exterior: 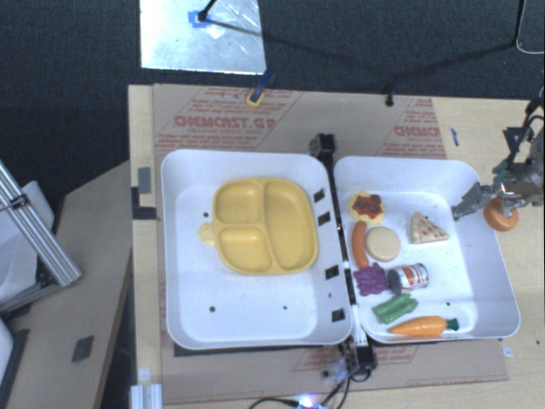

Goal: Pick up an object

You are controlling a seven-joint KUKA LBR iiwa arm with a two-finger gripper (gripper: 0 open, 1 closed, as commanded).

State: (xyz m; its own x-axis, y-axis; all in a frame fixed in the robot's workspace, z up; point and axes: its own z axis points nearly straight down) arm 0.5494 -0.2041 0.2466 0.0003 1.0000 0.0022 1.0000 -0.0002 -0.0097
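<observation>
At the right bin's [490,271] near edge lies a smooth orange carrot [419,325], then a green piece [394,308], a small can [411,277], and a pizza wedge [427,228]. Well beyond them, the gripper [473,201] hovers over the bin's far right rim; its state I cannot tell.
</observation>
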